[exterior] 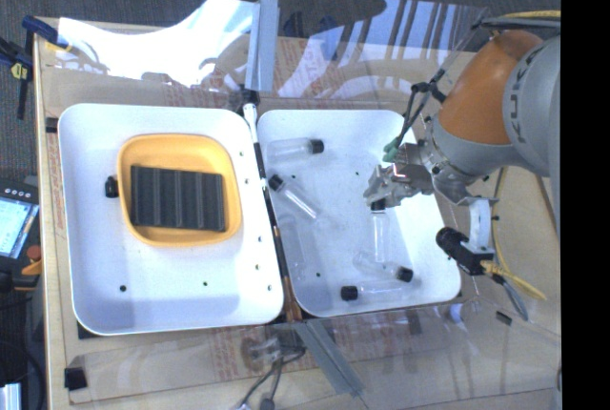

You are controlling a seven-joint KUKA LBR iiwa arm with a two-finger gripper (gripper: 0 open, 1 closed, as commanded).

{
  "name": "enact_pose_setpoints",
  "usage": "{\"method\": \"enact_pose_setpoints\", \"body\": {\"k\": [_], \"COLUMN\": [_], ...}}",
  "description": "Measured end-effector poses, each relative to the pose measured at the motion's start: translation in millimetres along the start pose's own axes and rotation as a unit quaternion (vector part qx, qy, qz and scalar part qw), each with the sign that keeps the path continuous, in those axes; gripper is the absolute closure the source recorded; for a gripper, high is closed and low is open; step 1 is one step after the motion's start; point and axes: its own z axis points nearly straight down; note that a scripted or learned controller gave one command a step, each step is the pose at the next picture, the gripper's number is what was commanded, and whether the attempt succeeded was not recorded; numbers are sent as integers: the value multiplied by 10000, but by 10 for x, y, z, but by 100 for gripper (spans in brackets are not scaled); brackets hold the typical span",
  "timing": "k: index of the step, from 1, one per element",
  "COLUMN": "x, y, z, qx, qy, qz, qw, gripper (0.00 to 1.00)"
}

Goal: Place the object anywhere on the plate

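Over the right bin (419, 127) sat the gripper (381, 192), arm (496, 103) coming in from the right edge; can't tell from this angle how the tool was set. Just below the tool a clear tube (380, 235) stood roughly vertical in the view, top end near the tool; contact unclear. Further below, a second clear tube with a black cap (386, 276) lay on the bin floor, and another black-capped tube (367, 290) sat beside it toward the bin's near wall. Left of the tool, a short clear tube with dark cap (291, 196) lay diagonally. Up and left of the tool, one more capped tube (291, 149) lay near the far wall.

Well to the tool's left, across the divider between the bins, the yellow plate (178, 151) sat in the left bin (86, 275) with a black ribbed rack (178, 198) on it. Small black piece (111, 187) sat just beside the plate's left rim. Every tube was in the right bin, apart from the plate.
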Motion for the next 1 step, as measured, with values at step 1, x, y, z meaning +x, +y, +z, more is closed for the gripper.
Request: {"method": "enact_pose_setpoints", "body": {"k": [1], "x": [283], "y": [351], "z": [-223], "qx": [-5], "qy": [4], "qz": [-1043], "qw": [9945], "gripper": [100]}}
